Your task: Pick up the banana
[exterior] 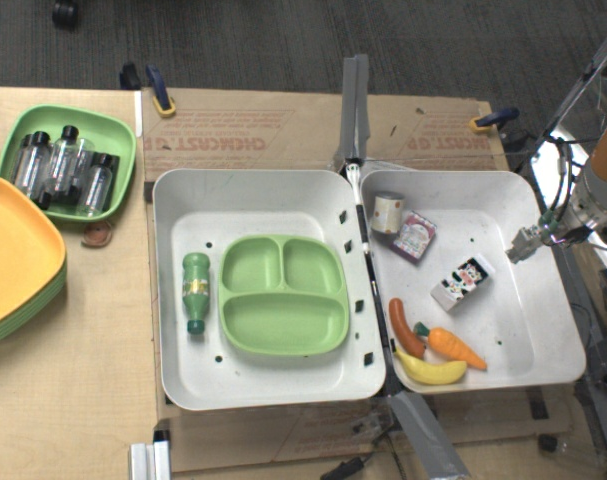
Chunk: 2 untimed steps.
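Banana (430,370) lying at right bin's (503,190) front-left corner, touching carrot (455,346). Gripper (523,245) hovering over right rim, well apart; fingers' state: can't tell.

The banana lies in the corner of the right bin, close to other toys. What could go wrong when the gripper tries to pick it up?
1. The banana touches the carrot and the sausage, so the gripper may well grab or push one of those.
2. It lies against the right bin front wall, so a finger may hit the rim.
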Available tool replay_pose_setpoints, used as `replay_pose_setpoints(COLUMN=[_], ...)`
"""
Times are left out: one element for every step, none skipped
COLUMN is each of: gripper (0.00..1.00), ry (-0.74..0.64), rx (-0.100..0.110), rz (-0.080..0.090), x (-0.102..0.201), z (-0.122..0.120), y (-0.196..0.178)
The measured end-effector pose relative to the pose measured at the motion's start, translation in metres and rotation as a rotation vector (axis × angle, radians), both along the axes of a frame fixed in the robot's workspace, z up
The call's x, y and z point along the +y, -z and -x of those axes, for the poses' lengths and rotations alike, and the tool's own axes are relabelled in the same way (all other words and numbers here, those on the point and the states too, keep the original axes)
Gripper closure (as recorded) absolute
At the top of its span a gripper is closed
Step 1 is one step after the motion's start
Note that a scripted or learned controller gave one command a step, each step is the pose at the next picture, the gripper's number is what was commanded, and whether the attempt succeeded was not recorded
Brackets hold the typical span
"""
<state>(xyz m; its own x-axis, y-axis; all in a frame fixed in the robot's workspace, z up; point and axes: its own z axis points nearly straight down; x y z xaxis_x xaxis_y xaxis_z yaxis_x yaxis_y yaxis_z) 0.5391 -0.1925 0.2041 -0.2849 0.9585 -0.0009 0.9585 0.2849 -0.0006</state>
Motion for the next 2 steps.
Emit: replay_pose_setpoints(gripper=[1.00,1.00], ry=[0.135,0.489], rx=[0.002,0.001], rz=[-0.002,0.001], x=[0.035,0.035], z=[0.062,-0.002], y=[0.113,0.053])
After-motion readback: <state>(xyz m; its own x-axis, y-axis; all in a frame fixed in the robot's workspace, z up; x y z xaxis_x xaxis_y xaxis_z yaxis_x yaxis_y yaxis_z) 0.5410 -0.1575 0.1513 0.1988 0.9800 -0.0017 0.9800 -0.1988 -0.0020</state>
